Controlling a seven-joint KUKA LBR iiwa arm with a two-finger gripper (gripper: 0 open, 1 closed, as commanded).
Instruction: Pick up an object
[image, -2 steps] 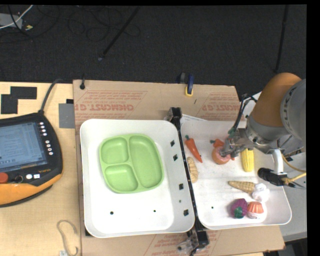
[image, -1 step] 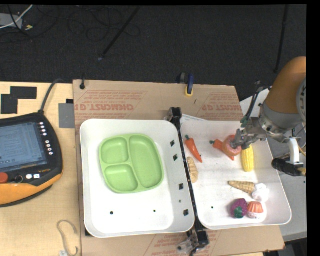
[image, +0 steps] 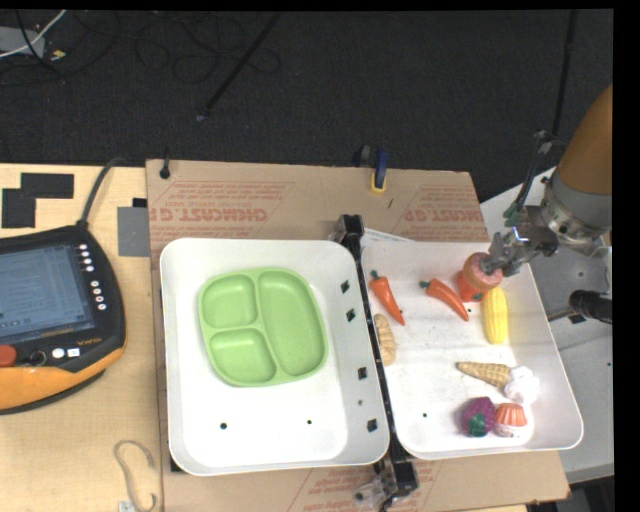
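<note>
Item: gripper (image: 500, 255), finger state not discernible, poised over the red-orange toy (image: 478, 276) at the far right of the right bin (image: 560, 420); risk: the corn cob (image: 495, 314) and orange pepper (image: 446, 297) lying close could be nudged or spoil the grasp.

You see red print on the cardboard (image: 300, 205) behind the bins, upside down and mirrored-looking; it seems to read "CHAMCAST", but you cannot be sure. More red print runs along its front edge, too small to read. The pendant (image: 50, 310) screen text is illegible.
</note>
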